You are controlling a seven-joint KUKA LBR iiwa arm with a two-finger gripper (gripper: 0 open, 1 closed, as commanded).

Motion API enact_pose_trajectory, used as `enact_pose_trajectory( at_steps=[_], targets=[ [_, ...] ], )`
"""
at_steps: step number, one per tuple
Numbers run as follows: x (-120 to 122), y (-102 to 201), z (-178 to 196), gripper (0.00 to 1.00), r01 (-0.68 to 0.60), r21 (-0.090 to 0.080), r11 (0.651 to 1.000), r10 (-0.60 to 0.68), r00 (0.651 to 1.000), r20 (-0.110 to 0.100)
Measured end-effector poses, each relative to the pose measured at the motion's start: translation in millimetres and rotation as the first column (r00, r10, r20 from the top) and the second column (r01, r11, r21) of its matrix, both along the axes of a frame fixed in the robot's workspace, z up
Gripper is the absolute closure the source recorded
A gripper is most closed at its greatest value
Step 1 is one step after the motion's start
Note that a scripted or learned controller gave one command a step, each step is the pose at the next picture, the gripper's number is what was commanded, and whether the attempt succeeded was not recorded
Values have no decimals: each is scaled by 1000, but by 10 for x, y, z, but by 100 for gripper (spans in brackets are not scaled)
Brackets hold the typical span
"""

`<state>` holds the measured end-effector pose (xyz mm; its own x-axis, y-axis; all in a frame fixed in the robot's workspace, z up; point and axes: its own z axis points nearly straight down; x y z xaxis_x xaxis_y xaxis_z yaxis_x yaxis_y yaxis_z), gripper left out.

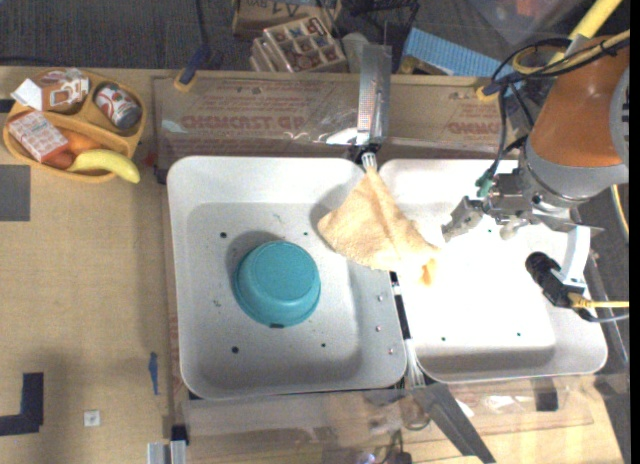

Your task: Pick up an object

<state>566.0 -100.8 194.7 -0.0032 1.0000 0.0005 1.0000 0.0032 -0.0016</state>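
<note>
A teal bowl sits upside down in the left bin. A crumpled yellow cloth lies across the divider between the two bins, most of it on the left side. Just off the cloth's right corner, a small orange piece rests on the floor of the right bin. My gripper hangs low over the right bin's upper middle, a short way right of the cloth and apart from it. Nothing shows in its grasp.
A cardboard wall runs behind both bins. A yellow tray with a banana and food packets sits at the far left of the bench. A black cable end hangs from the wrist over the right bin.
</note>
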Motion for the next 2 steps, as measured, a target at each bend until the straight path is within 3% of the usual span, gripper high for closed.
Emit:
enact_pose_trajectory(
  at_steps=[1,2],
  targets=[
    [170,16,-952,0,-96,-1,995,96,995,5],
    [170,15,-952,0,-96,-1,995,96,995,4]
  ],
)
